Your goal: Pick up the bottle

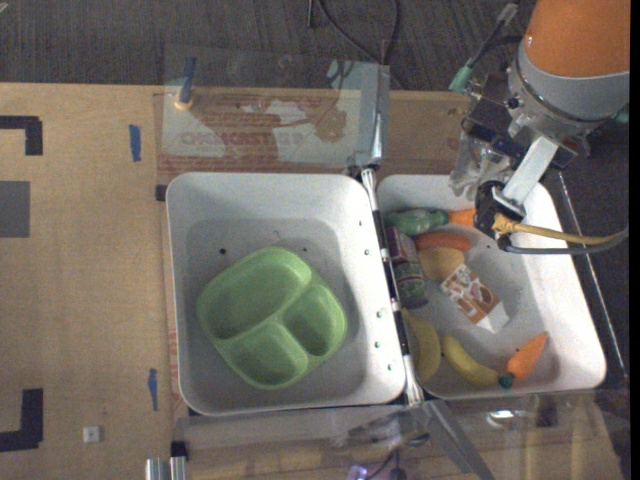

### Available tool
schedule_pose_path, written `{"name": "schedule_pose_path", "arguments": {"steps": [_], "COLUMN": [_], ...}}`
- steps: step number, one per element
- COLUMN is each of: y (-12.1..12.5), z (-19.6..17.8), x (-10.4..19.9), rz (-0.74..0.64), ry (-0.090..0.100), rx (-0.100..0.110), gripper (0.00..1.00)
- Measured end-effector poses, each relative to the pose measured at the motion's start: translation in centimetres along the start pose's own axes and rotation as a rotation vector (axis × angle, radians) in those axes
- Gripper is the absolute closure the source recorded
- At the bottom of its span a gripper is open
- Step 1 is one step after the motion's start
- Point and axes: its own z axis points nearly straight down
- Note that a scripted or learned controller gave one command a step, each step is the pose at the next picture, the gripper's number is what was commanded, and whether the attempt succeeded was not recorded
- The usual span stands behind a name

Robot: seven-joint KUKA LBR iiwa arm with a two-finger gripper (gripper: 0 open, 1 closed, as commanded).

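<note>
Nearest, two bananas point(470, 361) and one carrot point(527, 355) share the right bin point(580, 308) with one bottle point(417, 220); label unreadable. Gripper point(470, 183) jaw state: cannot tell.

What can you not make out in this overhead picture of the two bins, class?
- Gripper: blurred against the right bin's rim in the camera view; finger state unreadable.
- Bottle: its label too small to read.
- Carton: print too small.
- Arm: cut off by the top edge.
</note>
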Motion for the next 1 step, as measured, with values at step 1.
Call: {"name": "schedule_pose_path", "arguments": {"steps": [1], "y": [2.81], "z": [5.17], "x": [0.47], "rz": [0.073], "ry": [-0.001], "rx": [0.004], "gripper": [1.00]}}
